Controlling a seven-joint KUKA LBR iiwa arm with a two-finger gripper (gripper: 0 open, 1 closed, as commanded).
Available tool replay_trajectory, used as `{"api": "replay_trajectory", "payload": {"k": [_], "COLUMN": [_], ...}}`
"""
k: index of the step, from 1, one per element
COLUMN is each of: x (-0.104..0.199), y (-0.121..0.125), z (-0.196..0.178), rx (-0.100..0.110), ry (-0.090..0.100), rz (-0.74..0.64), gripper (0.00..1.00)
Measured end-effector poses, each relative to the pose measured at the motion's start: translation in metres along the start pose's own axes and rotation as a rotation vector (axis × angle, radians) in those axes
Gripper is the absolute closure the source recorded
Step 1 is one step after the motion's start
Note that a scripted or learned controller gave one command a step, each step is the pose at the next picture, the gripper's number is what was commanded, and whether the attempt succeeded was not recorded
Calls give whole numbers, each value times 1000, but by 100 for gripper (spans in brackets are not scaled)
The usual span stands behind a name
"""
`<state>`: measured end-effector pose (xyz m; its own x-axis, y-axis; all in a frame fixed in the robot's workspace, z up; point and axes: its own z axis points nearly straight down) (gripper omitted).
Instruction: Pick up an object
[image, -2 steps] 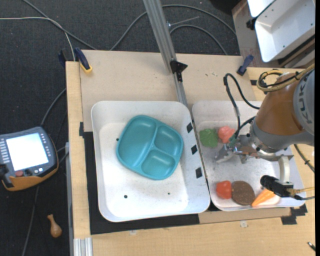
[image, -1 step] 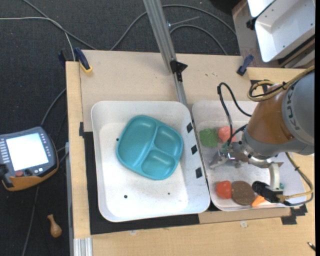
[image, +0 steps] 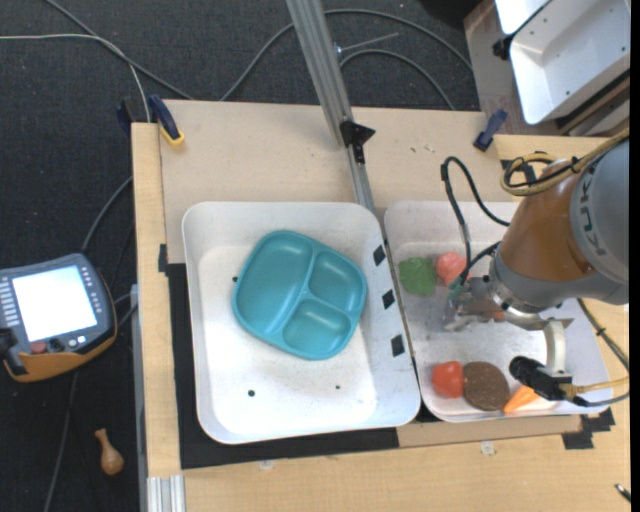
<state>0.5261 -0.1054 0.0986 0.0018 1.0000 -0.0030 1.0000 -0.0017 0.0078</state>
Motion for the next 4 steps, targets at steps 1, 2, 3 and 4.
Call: {"api": "replay_trajectory", "payload": {"k": [1,2,3,4], "x": [5,5,-1,39], "y": [-6,-5,-6,11], "z": [-47,-90,-151,-150], "rx": [4,4,1,5], "ry": [3,3,2,4], "rz": [-3,-3,-3,-6], "gripper": [100,100,100,100]}}
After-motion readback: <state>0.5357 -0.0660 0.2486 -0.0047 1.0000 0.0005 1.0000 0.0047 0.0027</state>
